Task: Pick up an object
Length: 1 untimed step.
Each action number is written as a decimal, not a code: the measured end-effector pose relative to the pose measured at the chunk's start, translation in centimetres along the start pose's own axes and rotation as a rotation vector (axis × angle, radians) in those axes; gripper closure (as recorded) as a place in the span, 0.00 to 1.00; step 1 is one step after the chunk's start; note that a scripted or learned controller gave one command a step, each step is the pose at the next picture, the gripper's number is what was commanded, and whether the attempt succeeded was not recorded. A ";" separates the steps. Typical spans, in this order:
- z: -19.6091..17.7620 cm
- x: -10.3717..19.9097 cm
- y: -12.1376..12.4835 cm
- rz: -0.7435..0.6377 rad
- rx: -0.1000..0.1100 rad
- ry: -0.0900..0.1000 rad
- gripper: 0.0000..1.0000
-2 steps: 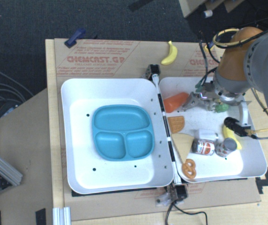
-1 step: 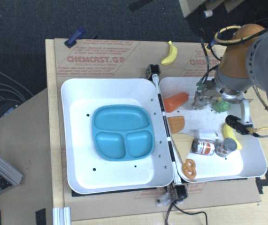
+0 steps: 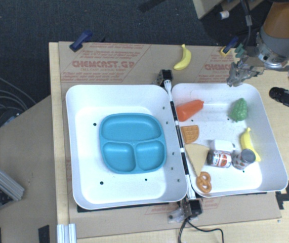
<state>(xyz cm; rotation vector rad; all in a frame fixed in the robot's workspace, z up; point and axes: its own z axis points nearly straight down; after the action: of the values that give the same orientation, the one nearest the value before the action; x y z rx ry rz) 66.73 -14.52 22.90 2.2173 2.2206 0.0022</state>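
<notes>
Grey tool (image 3: 239, 75) hangs over the right bin (image 3: 271, 151) rim at 12 o'clock; its grip state cannot be determined. Green object (image 3: 239, 110) lies nearby at 6 o'clock of it.

My bench (image 3: 134, 59) is a pale wooden board, its top covered by a brown sheet printed with red lettering. Around it lies dark carpet floor (image 3: 33, 14), speckled blue-black. Grey cables (image 3: 2, 92) curve across the carpet on the far left of the view. A ribbed aluminium rail (image 3: 2, 178) lies slantwise at the lower left corner. A blue clamp (image 3: 81, 40) grips the board's top edge. Light falls evenly, with soft shadows.
</notes>
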 end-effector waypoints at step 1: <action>0.1 0.0 -0.1 0.000 0.002 0.001 0.00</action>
<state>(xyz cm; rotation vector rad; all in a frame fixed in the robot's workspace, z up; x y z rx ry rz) 66.68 -14.50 22.78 2.2191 2.2218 0.0001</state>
